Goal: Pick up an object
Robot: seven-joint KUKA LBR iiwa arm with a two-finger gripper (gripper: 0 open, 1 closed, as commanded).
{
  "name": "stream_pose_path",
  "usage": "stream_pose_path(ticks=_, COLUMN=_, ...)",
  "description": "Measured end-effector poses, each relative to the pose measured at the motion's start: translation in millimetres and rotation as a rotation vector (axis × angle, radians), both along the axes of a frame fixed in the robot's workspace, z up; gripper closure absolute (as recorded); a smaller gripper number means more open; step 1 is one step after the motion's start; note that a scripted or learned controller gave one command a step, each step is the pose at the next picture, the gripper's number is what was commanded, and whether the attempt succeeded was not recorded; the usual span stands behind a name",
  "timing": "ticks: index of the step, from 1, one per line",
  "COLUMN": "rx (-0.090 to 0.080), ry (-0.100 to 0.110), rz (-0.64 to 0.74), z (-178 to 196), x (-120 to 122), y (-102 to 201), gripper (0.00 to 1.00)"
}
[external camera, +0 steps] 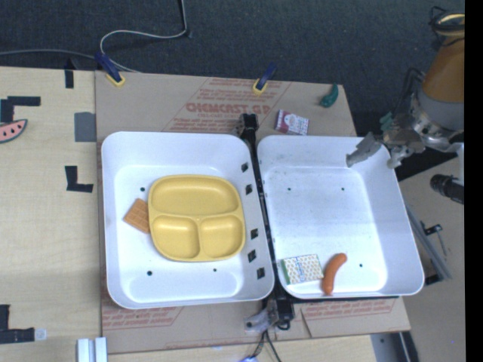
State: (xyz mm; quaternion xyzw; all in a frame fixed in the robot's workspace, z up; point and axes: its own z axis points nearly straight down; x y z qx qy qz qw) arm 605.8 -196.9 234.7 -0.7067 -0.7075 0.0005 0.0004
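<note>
Over the right bin's (392, 225) far right corner, my gripper (375, 151) hangs at the end of my arm (445, 81), which reaches in from the right with its orange band above the wrist. One grey finger (361, 151) points down and to the left, over the bin's rim; whether my fingers stand wide or narrow I cannot tell, and nothing shows between them. Near the front edge of that bin lie an orange sausage (333, 272) and, just beside it, a small patterned packet (300, 268). Across in the left bin (124, 157), a yellow divided tray (198, 216) rests partly over a cracker (137, 216).
</note>
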Motion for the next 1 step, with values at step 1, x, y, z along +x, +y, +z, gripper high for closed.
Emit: stream_pose_path(ticks=1, rx=0.001, ry=-0.002, rz=0.001, z=-140.1, x=-30.4, y=-24.0, gripper=0.0)
